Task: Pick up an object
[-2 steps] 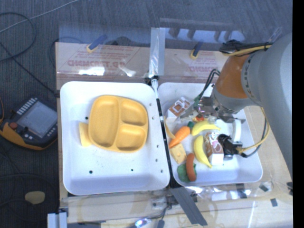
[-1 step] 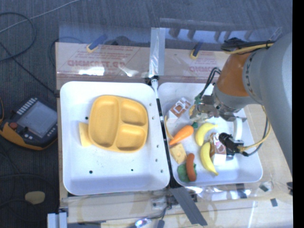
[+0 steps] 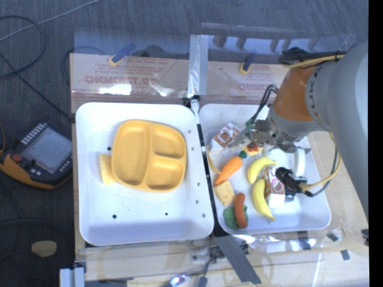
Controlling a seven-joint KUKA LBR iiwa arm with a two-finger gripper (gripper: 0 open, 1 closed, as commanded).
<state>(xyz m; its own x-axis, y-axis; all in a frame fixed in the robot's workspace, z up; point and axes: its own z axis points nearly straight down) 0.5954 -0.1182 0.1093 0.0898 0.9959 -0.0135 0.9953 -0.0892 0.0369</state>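
The right bin [image 3: 317,217] holds several toy foods. An orange carrot [image 3: 229,168] lies near its left wall, with a yellow cheese wedge [image 3: 225,192] and a red and green piece [image 3: 239,210] below it. Two yellow bananas [image 3: 258,167] [image 3: 261,200] lie in the middle, beside a small red and white packet [image 3: 276,183]. A small brown and white box [image 3: 226,135] sits at the upper left. My gripper [image 3: 255,141] hangs low over the bin's upper middle, between the box and the upper banana, just above a small red piece [image 3: 253,149]. The wrist hides its tip.
The left bin [image 3: 96,220] carries a yellow divided plate [image 3: 148,154] with a pale yellow slab [image 3: 106,168] tucked under its left edge. A handheld controller [image 3: 39,154] lies on the floor at far left. A ridge [image 3: 203,154] separates the bins.
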